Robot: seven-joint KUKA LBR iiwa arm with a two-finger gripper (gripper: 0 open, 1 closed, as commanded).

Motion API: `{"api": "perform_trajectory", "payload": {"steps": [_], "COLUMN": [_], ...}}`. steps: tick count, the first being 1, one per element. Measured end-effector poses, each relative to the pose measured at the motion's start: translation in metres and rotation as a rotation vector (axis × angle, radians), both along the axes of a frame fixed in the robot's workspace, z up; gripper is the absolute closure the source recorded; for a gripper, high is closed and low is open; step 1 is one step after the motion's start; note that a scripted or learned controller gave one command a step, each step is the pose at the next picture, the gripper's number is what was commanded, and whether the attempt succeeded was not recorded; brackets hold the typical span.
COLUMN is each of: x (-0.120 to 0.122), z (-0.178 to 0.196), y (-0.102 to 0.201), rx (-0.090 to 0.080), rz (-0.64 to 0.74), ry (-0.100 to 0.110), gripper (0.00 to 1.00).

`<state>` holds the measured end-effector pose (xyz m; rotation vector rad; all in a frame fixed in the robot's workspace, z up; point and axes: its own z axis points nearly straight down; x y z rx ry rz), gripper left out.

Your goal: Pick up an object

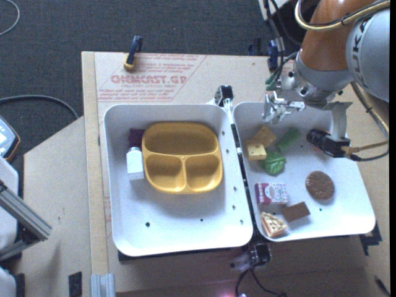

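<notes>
The gripper (276, 109) is seen poised at the right bin's (365, 212) twelve o'clock corner; whether it is spread cannot be told. The tan block (264, 135) lies just toward its six o'clock, long axis running from one to seven o'clock

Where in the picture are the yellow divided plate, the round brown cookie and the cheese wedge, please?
yellow divided plate (181, 157): camera view, on the ridge between its compartments.
round brown cookie (319, 186): camera view, middle of its top face.
cheese wedge (257, 150): camera view, centre of its yellow face.
</notes>
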<state>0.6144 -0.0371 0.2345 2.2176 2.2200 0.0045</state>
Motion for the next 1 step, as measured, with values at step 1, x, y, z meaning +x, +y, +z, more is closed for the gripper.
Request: {"api": "perform_trajectory", "payload": {"steps": [1], "x": [0.0012], "z": [-0.0209], "y": [0.0061], "rx": [0.001], "rz": [-0.001], "ry": [0.010], "gripper": [1.00]}}
